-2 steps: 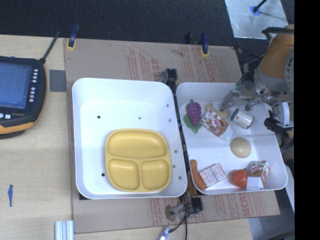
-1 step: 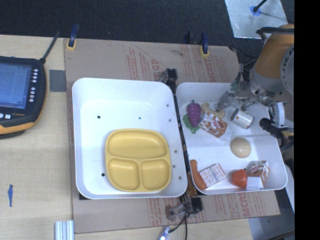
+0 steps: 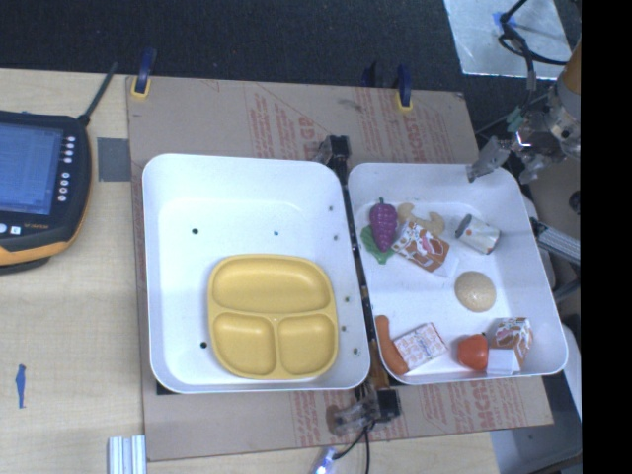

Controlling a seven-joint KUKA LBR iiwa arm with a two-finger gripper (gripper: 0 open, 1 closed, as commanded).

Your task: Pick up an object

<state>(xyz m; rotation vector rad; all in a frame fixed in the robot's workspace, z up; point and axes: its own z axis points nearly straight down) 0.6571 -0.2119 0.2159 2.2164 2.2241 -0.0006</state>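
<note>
The right bin holds several small items: a purple grape bunch, a red and white packet, a small grey can, a beige round bun, an orange sausage, a red and white box, a red tomato and a wrapped snack. My gripper hovers over the bin's far right corner, above and apart from all of them. Its fingers are spread, with nothing between them.
A yellow divided plate lies in the left bin. A teach pendant rests on the bench at far left. Blue clamps hold the cardboard sheet at the back edge.
</note>
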